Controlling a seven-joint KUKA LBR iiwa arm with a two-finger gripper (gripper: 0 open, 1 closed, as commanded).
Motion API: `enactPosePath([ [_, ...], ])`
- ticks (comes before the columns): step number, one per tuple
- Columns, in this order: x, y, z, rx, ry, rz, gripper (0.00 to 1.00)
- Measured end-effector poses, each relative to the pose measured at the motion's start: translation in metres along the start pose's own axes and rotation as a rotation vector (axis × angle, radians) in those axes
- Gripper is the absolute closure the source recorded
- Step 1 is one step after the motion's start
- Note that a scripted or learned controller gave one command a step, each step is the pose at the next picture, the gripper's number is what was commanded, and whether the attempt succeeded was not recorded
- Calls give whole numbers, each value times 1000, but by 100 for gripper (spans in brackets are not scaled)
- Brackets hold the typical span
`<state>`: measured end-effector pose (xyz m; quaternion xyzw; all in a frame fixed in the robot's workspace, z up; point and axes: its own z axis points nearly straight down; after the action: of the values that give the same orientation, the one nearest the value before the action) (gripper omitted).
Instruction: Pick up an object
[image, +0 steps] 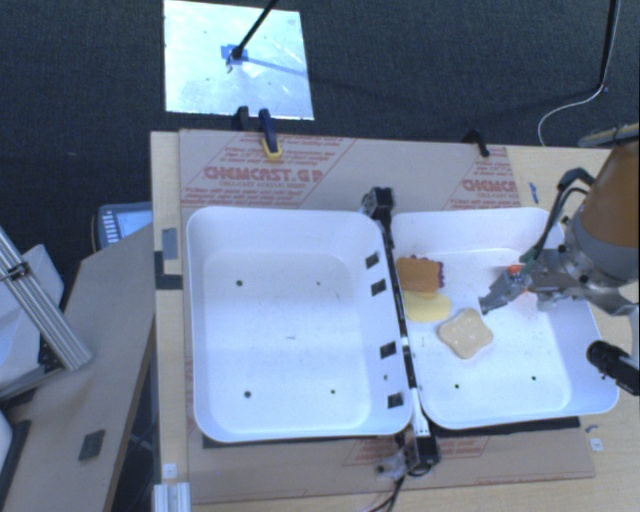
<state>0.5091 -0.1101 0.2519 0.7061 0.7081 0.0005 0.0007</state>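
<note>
- The worktop (166, 330) is pale wood, overlaid with a brown cardboard sheet (300, 170); dark carpet lies beyond its far edge, with a shiny metal plate (238, 60) resting on it.
- Red print on the cardboard reads "CHEMCAST GP", once above the left bin (290, 325) and again, partly visible, above the right bin (520, 385).
- Black clips join the two white bins along their shared wall.
- Three items lie in the right bin's left half: a brown-and-orange block (420, 274) farthest, its long axis running left to right; a flat yellow piece (428, 308) just nearer, touching it or nearly so; and a tan toast-like slice (465, 333) nearest, turned so one corner points toward the far right.
- The gripper (497, 297) hangs over the right bin, just right of the yellow piece and beyond the toast-like slice, pointing left.
- Whether the jaws are spread or pressed together cannot be told; nothing is seen between them.
</note>
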Motion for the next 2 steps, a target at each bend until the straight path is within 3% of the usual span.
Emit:
enactPosePath([
  [1,0,1,-11,-3,0,-2,100],
  [2,92,19,-127,-14,2,-12,100],
])
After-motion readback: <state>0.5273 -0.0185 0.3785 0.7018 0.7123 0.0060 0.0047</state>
